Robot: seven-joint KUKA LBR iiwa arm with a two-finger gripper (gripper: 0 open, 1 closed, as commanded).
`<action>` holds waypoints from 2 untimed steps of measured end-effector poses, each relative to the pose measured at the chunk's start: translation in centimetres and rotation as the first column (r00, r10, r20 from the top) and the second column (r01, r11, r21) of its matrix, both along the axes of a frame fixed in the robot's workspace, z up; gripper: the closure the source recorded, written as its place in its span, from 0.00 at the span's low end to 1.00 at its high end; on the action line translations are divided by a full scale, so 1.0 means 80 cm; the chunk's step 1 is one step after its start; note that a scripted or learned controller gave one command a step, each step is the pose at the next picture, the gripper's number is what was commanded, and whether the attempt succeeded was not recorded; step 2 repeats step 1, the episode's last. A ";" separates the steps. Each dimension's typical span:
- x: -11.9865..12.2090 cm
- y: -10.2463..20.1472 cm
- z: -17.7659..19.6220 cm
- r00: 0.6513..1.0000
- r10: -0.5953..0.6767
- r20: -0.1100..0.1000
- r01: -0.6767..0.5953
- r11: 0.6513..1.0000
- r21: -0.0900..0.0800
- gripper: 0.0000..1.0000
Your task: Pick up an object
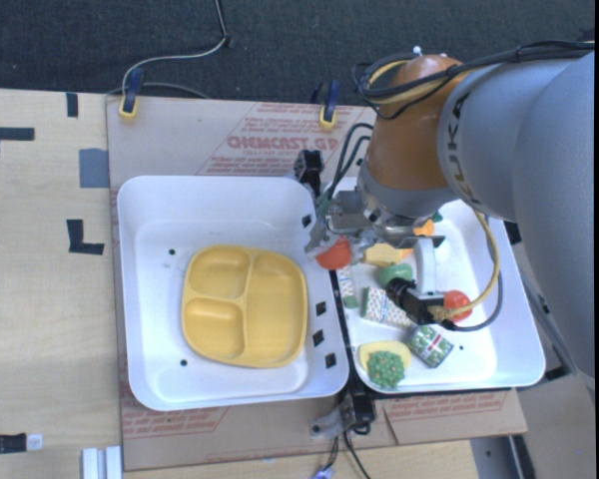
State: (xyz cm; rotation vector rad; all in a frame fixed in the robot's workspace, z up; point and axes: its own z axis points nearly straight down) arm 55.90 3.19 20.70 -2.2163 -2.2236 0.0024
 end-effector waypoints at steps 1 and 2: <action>-0.067 0.030 -0.030 1.000 -0.001 -0.002 0.001 1.000 0.000 1.00; -0.067 0.030 -0.030 1.000 -0.001 -0.002 0.001 1.000 0.000 1.00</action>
